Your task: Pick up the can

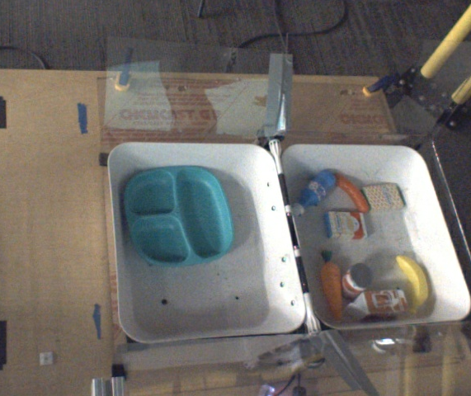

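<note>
Locating the can [355, 280]: right bin [441, 221], lower part of the frame, wedged between a carrot [331, 289] on its left and the banana [414, 280] on its right. It looks to be touching the white-and-orange carton [379, 303] just below it.

The grey top faces the camera, so my read is that its long axis is near upright, maybe slightly tilted. Hard to be sure at this resolution.

Gripper state: cannot tell from this frame. The arm enters from the right, so the can sits on the arm's own side of the bench, which means a short reach with no need to cross the divider.

The key relation is crowding. The neighbours flank it left, right and below, so I'd judge a top-down approach cleanest, closing along the up-down line of the frame if the carton allows.

Counts:
- cans: 1
- bins: 2
- teal divided plate [177, 214]: 1, in the left bin [219, 304]
- banana: 1
- orange carrot-like pieces: 2, the second [352, 192] higher up
- blue bottle [317, 188]: 1
- small boxes [345, 223]: 2, plus the carton
</note>
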